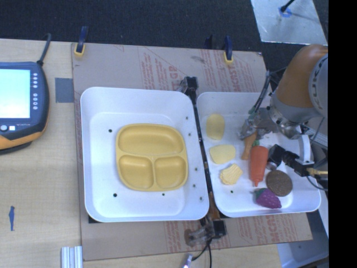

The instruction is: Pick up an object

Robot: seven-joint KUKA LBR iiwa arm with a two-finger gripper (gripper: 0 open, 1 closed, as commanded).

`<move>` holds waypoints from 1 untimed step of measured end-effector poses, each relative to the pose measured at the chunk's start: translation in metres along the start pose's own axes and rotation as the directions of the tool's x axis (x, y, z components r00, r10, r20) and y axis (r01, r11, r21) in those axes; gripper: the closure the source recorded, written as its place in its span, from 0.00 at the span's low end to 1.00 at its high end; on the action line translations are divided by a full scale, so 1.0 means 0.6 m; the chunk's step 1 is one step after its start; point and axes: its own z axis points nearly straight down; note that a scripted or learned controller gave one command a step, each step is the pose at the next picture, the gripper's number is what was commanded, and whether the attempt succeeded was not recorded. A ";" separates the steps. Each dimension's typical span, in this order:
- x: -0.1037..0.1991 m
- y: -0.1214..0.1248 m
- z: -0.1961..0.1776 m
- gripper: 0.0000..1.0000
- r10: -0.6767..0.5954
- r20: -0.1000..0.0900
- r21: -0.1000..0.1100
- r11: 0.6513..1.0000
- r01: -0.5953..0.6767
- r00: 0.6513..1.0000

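Dark carpet shows beyond the far edge of the table (33, 205), which carries a sheet of cardboard (167, 66) clamped at its far edge and two shallow white bins side by side on it. A teach pendant (19, 105) rests near the table's left edge.

From the overhead camera view, the left bin (95, 200) holds a yellow divided tray (152, 156) near its middle. The right bin (234, 205) holds the loose pieces: a pale yellow piece (215, 126) toward the far side, a flat yellow slice (222, 153) below it, a ridged yellow piece (231, 175) nearer the front, a carrot (257, 163), a round brown disc (279, 183) and a purple piece (268, 199) at the bin's front right corner.

The arm (304, 82) reaches in over the right bin's far right part, and the end effector (254, 128) sits low there; whether it is apart or together I cannot tell, and nothing can be seen held.

The carrot is the likeliest target. It lies just beside the end effector, on the side toward the table's front edge, its long axis running roughly far-to-near across the bin, with the narrow end pointing toward the front. A short move toward the front edge should bring the end effector over it, and closing across the carrot's width looks the surer grasp.
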 end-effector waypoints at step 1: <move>0.070 -0.011 -0.139 1.00 0.002 -0.008 0.005 1.000 -0.002 1.000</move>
